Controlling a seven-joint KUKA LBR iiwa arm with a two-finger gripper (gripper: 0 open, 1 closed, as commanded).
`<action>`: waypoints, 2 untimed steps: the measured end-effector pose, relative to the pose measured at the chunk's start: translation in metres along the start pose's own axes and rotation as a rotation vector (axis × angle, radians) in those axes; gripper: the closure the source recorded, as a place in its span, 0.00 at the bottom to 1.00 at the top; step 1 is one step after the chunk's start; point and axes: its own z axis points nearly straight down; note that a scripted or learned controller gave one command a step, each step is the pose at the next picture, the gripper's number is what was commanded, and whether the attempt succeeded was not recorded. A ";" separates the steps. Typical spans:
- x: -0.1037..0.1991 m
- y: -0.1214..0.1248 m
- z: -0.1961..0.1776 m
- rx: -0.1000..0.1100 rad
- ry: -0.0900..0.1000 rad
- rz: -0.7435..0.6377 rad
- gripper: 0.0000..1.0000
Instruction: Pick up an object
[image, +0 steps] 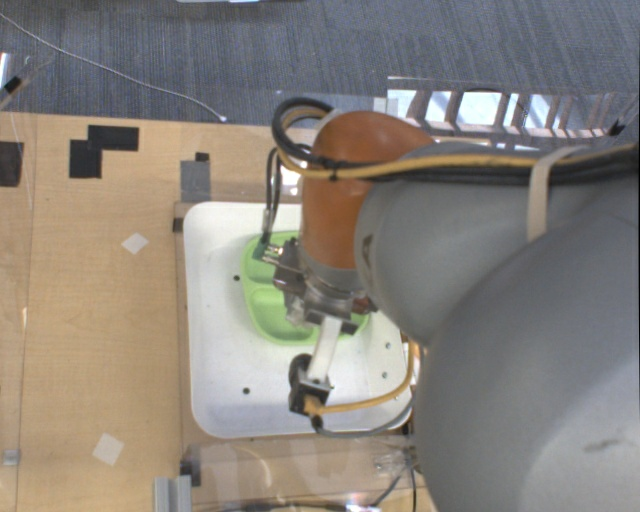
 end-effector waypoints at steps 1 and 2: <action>0.022 -0.008 0.026 0.000 0.001 -0.182 1.00; 0.000 0.000 0.030 0.000 0.003 0.197 1.00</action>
